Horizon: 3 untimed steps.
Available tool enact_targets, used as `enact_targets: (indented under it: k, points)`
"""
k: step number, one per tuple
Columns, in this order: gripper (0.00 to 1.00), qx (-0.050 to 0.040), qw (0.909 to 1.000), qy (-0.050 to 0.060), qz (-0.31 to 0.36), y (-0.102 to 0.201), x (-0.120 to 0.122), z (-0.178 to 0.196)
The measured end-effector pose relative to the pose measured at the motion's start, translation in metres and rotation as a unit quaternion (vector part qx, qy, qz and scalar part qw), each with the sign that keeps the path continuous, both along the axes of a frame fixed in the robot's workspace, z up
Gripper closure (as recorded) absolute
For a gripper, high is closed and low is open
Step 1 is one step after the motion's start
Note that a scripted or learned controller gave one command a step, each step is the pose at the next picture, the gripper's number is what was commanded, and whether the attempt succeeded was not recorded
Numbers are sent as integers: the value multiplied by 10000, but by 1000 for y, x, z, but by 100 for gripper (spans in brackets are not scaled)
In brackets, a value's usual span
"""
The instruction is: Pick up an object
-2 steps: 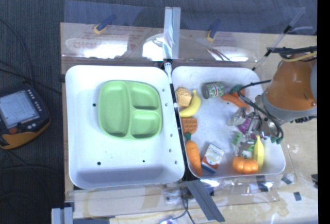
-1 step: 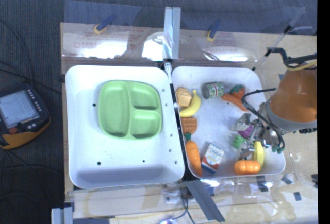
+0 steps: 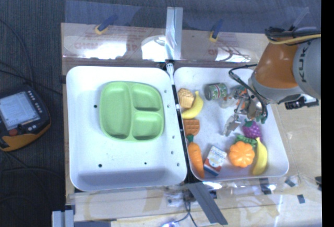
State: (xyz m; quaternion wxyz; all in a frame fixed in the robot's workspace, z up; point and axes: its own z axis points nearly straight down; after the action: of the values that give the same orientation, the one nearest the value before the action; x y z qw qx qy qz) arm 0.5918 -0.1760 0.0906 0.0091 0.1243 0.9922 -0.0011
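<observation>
The gripper (image 3: pixel 233 123) hangs with its fingers spread and holding nothing, low in the right bin (image 3: pixel 222 176), just beside the grapes (image 3: pixel 252 129) near the right wall. Centre over the grapes, descend straight, then close, avoiding the pumpkin (image 3: pixel 241 153).

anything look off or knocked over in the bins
Only small things. The can lies on its side near the back of the right bin, and the small carton sits tilted against the carrot. The green tray sits flat in the left bin. No spill or damage.
</observation>
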Motion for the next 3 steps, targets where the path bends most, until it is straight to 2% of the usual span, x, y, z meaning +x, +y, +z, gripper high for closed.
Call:
enact_targets:
  k: [1, 2, 3]
  points:
    - [0, -18, 9970, -170, 752, -27, -82, 9]
    - [0, -19, 9983, -8, 589, 1, -87, 1]
    - [0, -26, 9995, -19, 322, 23, -101, 1]
